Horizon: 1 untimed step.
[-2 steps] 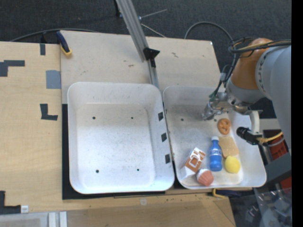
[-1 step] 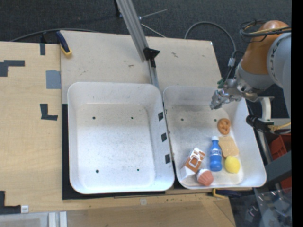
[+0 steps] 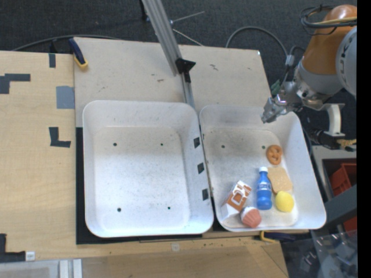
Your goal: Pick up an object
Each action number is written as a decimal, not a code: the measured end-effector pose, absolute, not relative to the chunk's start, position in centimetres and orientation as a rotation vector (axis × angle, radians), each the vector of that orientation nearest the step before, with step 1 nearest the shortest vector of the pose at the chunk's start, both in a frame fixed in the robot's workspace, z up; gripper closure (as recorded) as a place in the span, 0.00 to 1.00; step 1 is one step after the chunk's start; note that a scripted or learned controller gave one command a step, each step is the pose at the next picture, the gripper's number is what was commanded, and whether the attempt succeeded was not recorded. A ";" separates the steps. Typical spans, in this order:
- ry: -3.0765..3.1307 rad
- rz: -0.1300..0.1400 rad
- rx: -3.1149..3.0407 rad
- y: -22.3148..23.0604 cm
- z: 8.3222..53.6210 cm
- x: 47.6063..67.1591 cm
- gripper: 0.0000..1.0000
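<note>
Hand (image 3: 271, 115) over right bin (image 3: 310, 172) far rim, holding nothing. Can't tell its state. Blue bottle (image 3: 264, 189) and other items sit near corner.

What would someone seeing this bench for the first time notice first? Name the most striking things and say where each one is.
The bright cluster in the right bin's near corner stands out: a blue bottle, a yellow ball, an orange-and-white carton and a reddish round item. The grey arm with its orange band comes in from the right, its hand above that bin's far rim.
</note>
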State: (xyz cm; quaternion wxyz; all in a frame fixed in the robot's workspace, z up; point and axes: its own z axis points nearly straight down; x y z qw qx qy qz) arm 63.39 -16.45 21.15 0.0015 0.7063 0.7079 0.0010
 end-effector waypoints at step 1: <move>2.221 0.003 2.217 -16.5 25.5 63.8 1.00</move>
